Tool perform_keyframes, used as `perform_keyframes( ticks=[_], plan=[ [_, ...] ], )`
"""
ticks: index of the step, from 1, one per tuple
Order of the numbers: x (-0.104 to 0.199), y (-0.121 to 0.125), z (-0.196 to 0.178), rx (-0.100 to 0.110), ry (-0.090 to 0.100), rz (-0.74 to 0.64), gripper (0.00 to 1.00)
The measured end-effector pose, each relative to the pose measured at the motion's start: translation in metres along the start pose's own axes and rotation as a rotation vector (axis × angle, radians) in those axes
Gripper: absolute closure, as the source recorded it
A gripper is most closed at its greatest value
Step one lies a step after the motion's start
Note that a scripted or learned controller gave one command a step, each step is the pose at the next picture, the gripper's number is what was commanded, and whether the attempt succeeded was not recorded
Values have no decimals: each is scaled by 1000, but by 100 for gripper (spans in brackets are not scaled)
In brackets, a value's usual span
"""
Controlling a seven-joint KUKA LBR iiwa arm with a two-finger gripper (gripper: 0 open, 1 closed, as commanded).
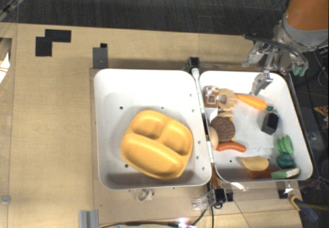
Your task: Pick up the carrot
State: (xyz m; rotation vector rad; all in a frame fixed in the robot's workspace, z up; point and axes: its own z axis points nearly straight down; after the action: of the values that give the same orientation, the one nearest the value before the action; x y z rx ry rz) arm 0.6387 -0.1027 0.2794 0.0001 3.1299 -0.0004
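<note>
One slim orange plastic carrot (251, 101) lay in right white bin (295, 119), just below tool (260, 83). Tool state: cannot tell. Likely light, stiff, slippery; best pinched mid-length across its width.

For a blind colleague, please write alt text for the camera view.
The carrot lies in the right bin, near its far wall, with the tool just above it and not holding it. The left bin holds a large yellow bread loaf.

No readable text anywhere — the small packet (211, 96) in the right bin (300, 134) had print, but too blurred to read.
</note>
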Motion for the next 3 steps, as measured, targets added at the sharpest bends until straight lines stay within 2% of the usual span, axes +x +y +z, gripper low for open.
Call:
perform_keyframes(
  ticks=[1,2,3],
  plan=[
    [21,-16,153,-2,13,31,0],
    [1,-53,191,1,-3,191,0],
    [13,-99,190,2,-4,401,0]
  ],
)
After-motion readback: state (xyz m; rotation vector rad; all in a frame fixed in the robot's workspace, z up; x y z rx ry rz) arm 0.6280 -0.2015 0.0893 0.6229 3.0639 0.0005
